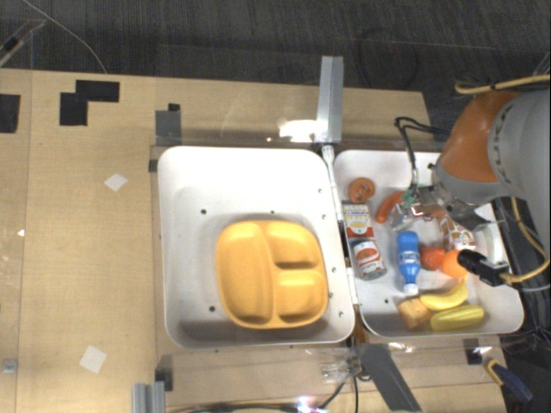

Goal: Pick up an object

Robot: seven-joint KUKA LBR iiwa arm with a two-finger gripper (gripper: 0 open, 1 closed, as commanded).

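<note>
Where the arm (pixel 508 140) reaches over the right bin (pixel 508 317), the jaws (pixel 419 203) hang low at its upper middle; whether they are spread or pressed together, I cannot tell. Just left lies a red sausage (pixel 389 205), and below stands a blue bottle (pixel 408 259). Nearby are a round orange piece (pixel 361 188), a red can (pixel 368 258), 2 bananas (pixel 448 299) and a tomato (pixel 433 258). The left bin (pixel 198 196) holds a yellow tray (pixel 270 273). Both bins sit on the table (pixel 77 256).

Tray (pixel 271 274) in left bin (pixel 189 188); bottle (pixel 408 260) apparently in right bin (pixel 508 312).
</note>
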